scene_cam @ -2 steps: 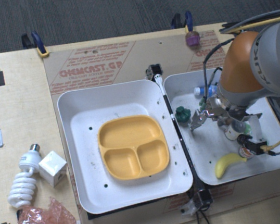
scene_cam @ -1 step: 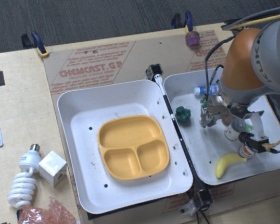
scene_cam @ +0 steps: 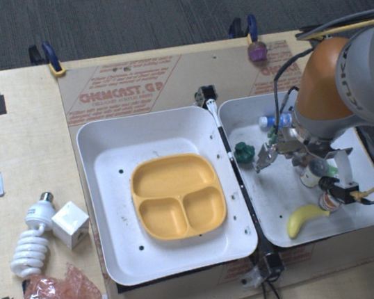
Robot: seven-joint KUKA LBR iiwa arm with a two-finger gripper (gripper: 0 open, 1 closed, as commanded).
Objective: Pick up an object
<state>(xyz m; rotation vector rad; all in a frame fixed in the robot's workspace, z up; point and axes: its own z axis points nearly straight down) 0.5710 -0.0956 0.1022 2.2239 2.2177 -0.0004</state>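
Arm [scene_cam: 346, 85] comes in from the right edge and sits low over the right bin [scene_cam: 274, 233], gripper [scene_cam: 267, 156] near its left wall just beside the green toy [scene_cam: 244, 151] — likely lined up on it, though nothing is visibly held and whether the jaws are apart or together can't be told from this angle. Other candidates: banana [scene_cam: 303, 219] at the bin's lower edge, bottle [scene_cam: 273, 122] at its top. Left bin [scene_cam: 109, 193], frame centre, carries a yellow tray [scene_cam: 178, 196], well apart from the gripper.
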